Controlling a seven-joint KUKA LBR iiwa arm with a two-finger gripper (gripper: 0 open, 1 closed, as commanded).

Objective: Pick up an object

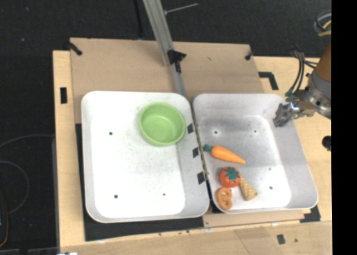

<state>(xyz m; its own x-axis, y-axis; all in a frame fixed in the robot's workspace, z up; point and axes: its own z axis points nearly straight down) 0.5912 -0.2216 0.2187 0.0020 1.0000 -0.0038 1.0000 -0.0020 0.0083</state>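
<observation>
While arm reaches from right, tool [283,115] hovers over right bin [290,159] rim.

A pale wooden surface [64,136] fills most of the view, lit evenly from above. A sheet of brown board [122,67] lies across its far part, with small black clips at its far corners. Around the surface the floor [33,14] is dark and speckled. A grey metal pole [159,28] rises at a slant from the far side. A thin cable [14,176] loops over the floor near the left edge.
</observation>
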